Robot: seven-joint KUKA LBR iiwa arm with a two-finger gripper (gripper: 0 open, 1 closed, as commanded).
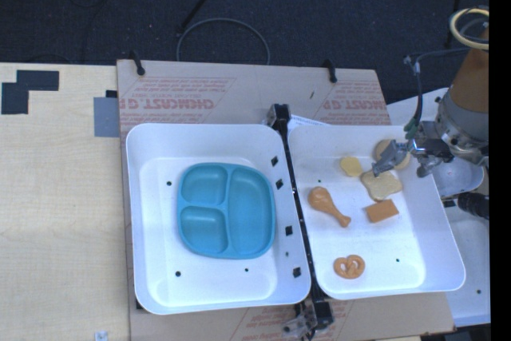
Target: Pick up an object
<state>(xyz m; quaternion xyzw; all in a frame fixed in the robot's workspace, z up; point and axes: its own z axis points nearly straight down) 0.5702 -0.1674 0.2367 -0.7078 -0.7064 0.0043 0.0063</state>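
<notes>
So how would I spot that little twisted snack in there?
Look in the right white bin, the one beside the bin holding the blue plate. Near its front edge, apart from the other food, lies the pretzel. It is the only looped, knotted piece with holes through it.

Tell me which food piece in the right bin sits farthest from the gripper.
The pretzel, alone near the front edge of the right bin. The chicken drumstick, orange block and pale pieces all cluster closer to the gripper.

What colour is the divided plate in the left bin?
Light blue; the divided plate shows clearly in the camera view.
</notes>
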